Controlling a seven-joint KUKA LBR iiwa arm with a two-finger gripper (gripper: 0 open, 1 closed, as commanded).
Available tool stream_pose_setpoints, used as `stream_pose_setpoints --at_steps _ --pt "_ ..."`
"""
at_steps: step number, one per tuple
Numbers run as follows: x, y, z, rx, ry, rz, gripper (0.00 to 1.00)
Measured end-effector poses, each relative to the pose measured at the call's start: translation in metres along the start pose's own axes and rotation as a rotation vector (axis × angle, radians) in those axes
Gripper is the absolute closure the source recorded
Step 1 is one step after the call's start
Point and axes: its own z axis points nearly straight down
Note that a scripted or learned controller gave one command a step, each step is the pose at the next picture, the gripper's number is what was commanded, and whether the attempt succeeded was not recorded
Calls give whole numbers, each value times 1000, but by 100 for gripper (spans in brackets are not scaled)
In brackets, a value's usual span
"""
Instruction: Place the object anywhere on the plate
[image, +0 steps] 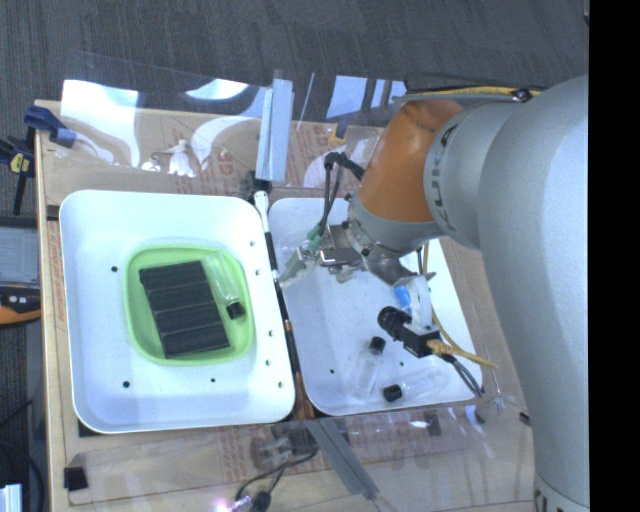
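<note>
You see the gripper (300, 262) over the right bin's (330, 370) far-left corner; you cannot tell its grip. The green plate (140, 330) lies in the left bin (90, 390).

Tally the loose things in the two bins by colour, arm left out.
Green: 1, the plate
Black: 5, the ridged slab, small cube, two small pieces, yellow-tipped tool
Blue: 1, the blue piece
Total: 7; clear items in the right bin are too faint to count.
</note>
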Motion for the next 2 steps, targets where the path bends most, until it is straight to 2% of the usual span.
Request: stream_pose_setpoints --at_steps 1,2 --pt "-48 16 -8 -1 0 51 0" --pt "-146 79 -51 -2 -1 126 0"
